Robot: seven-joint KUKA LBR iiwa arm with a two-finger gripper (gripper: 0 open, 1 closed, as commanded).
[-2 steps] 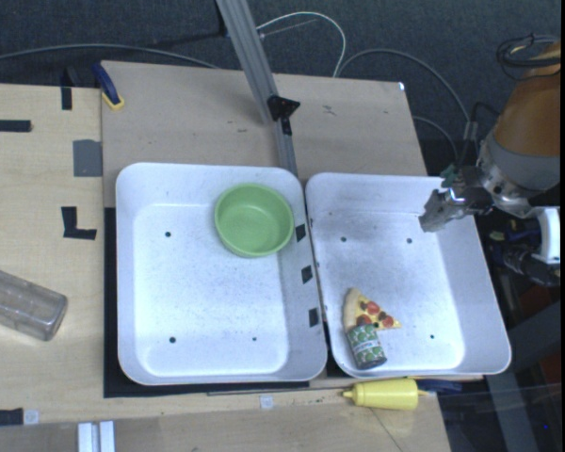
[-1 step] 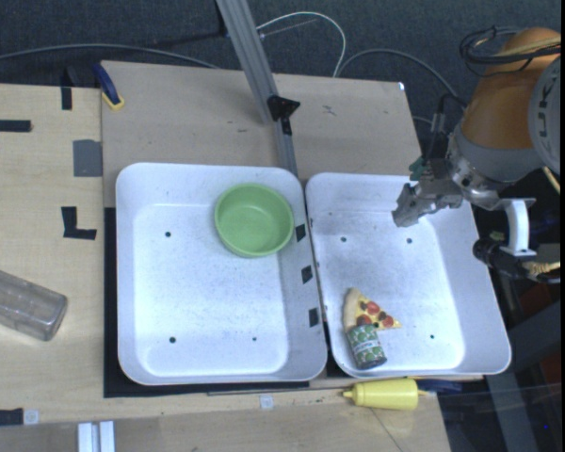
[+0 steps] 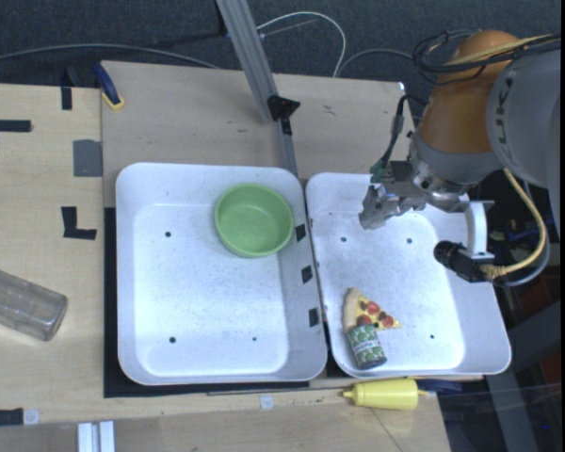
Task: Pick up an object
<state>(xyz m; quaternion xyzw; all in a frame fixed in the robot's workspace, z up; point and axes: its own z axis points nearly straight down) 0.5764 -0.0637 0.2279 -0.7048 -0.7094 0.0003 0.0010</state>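
The gripper [image 3: 375,213] hangs over the far part of the right bin [image 3: 433,281]. Whether its jaws are open or closed cannot be told at this angle, and nothing shows between them.

Toward the near edge of that bin, well apart from the gripper, lie a small can [image 3: 366,344] and a pizza slice [image 3: 368,310], touching each other. The can looks stiff and light, probably smooth, so a grasp across its round sides seems best. The slice is likely flat plastic and harder to pinch.

Beyond the bin's left wall, in the left bin [image 3: 151,281], sits a green bowl [image 3: 253,219], graspable by its rim.
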